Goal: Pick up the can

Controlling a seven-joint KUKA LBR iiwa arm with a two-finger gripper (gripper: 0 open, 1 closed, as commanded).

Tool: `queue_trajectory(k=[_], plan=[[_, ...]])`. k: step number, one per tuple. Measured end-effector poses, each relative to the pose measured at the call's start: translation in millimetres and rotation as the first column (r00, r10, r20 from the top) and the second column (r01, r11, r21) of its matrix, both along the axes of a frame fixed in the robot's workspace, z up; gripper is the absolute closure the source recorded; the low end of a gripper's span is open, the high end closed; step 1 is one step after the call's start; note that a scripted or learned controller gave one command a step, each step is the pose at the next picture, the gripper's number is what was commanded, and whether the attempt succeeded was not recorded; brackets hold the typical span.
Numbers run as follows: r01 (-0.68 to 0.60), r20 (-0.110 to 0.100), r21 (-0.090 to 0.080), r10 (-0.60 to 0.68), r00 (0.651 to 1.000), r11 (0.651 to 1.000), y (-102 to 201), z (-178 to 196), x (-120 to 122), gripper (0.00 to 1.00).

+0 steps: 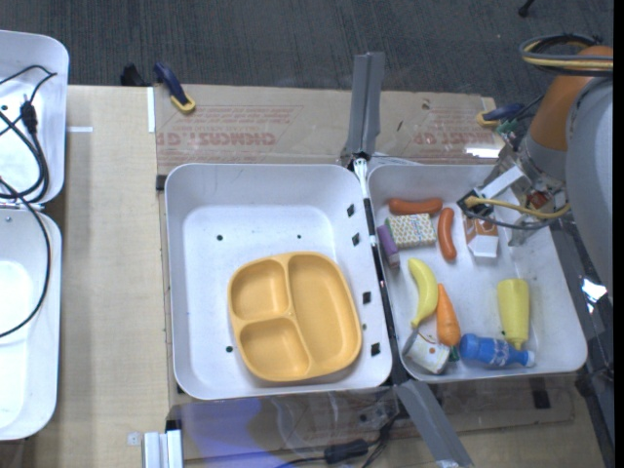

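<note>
Bench boarding of pale wood, partly covered by brown cardboard, carries two shallow white plastic bins. All work is confined to the right-hand white bin (483,295) as the camera shows it. The curved yellow banana (422,291) in that bin is taken as the landmark for every position below.

The short white-and-grey cylindrical can (427,352) is found just below the banana's lower tip, close to the bin's near wall. The orange carrot (447,318) lies just right of the banana, and its lower end touches or nearly touches the can. The blue plastic bottle (494,351) lies on its side, lower right of the banana and just beside the can.

The grey metal gripper (509,224) is placed up and to the right of the banana, well apart from it, beside a small white-and-red carton (483,237). The width of its opening cannot be told, and nothing is seen held in it.

From the gripper, the can lies diagonally down and to the view's left, past the carrot. The can appears tipped rather than upright, with its long axis seemingly slanted, but this cannot be fixed with confidence. The task is judged not yet begun. A crossing of the bin followed by a descent from above is judged necessary, and contact with the carrot or bottle is the likely hazard.
</note>
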State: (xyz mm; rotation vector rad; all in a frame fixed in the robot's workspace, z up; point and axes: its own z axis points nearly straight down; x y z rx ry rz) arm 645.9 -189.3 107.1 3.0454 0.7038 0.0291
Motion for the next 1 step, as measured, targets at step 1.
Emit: queue_trajectory(k=[1], plan=[[0.147,-0.001,0.005,-0.147,0.989,0.989,41.4,-0.5,4.9,0.00]])
